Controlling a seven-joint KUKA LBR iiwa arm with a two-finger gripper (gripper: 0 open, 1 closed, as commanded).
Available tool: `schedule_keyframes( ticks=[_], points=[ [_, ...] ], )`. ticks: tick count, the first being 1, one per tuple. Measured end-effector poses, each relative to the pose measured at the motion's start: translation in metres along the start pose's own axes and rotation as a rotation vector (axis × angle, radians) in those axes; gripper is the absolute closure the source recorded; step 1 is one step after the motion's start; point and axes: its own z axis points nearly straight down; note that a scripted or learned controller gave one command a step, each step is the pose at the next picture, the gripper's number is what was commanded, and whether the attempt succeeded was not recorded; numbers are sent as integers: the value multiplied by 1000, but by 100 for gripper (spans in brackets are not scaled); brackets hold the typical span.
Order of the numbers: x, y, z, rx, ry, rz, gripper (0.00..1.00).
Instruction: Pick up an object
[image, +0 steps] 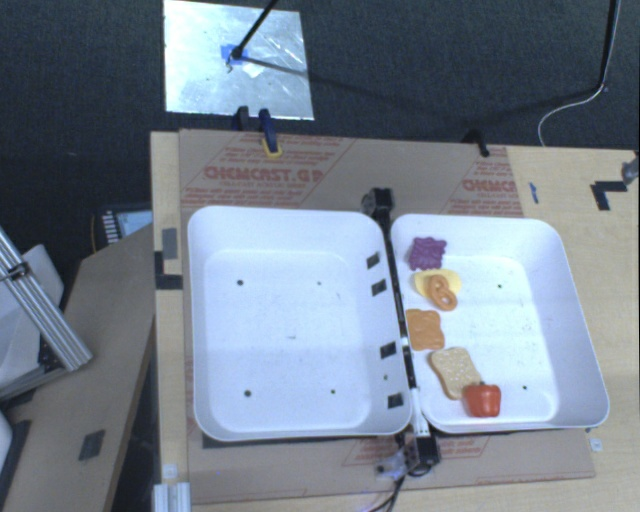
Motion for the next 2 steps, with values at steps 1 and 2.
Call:
schedule_keyframes(
  ticks=[1, 2],
  points=[
    [0, 0, -2, 12, 4, -3, 100],
    [76, -48, -57, 13, 7, 0, 100]
  ],
)
